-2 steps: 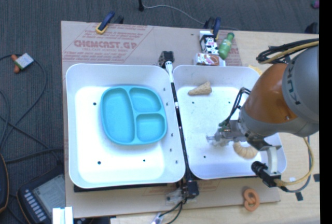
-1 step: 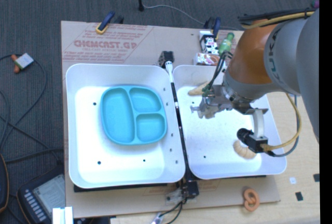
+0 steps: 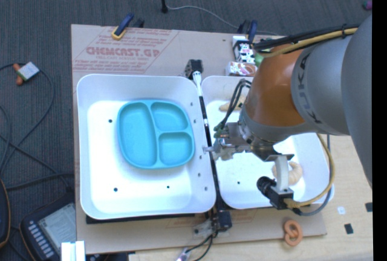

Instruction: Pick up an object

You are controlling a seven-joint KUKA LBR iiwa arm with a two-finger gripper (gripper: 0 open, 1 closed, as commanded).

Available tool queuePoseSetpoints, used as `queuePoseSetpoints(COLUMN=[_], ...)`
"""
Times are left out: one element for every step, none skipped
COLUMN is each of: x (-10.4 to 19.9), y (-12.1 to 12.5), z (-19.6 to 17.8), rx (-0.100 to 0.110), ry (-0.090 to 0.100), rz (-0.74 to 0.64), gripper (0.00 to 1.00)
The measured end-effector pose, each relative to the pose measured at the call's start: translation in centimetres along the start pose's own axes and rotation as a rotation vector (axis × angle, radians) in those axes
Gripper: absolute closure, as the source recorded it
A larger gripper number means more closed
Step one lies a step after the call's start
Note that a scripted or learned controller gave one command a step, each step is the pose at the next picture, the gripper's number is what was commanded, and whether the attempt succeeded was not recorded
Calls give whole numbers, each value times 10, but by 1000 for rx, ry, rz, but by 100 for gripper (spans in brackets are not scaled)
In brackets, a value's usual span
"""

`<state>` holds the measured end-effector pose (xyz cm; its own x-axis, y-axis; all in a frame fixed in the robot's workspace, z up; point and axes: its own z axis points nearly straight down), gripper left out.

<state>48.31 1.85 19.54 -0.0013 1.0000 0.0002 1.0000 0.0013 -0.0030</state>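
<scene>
From above, the bench (image 3: 121,51) is a flat sheet of brown cardboard-like board with red printed lettering, and two shallow white bins of smooth glossy plastic with rounded corners sit on it side by side. The left bin (image 3: 91,151) holds a light blue divided plate (image 3: 156,134), a rounded square of matte plastic with three moulded compartments, lying flat near the middle of the bin floor. The right bin (image 3: 233,190) is largely covered by the arm (image 3: 314,84), whose bulky grey casing and broad orange band hang over its centre. Below the band the hand (image 3: 225,146) is a cluster of dark metal parts and cables low over the right bin's left side, close to the wall between the two bins; whether it is open or closed I cannot tell. A pale beige, soft-looking object (image 3: 294,173) peeks out beside the arm toward the right bin's right side, lying on the floor of the bin, apart from the hand. A small orange ring-shaped thing (image 3: 292,231) lies on the board outside the bins, near the front edge.
</scene>
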Motion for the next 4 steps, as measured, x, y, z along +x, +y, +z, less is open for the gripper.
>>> queuePoseSetpoints(x=[-11, -11, -14, -20], y=[0, 0, 0, 0], z=[12, 12, 12, 11], rx=[0, 0, 0, -1], ry=[-1, 0, 0, 0], rz=[1, 1, 0, 0], gripper=[100, 100, 100, 100])
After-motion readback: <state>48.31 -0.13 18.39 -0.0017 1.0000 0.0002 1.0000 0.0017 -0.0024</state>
